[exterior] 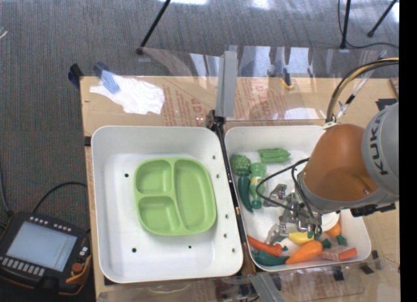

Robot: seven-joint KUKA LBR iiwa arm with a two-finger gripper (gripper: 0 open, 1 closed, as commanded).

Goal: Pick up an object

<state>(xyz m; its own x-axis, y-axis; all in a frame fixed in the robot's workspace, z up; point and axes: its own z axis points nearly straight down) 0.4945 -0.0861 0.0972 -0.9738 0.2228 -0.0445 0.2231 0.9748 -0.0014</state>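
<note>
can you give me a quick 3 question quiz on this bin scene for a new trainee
1. True or false: the green divided plate lies in the right bin.
2. Which bin is the gripper over? A) left B) right
3. Fill in: the orange carrot lies near the right bin's ____ edge.

Key: 1. False, it lies in the left bin. 2. B. 3. Front, the edge nearest the camera.

"KUK" on the arm point(391, 154)
</note>
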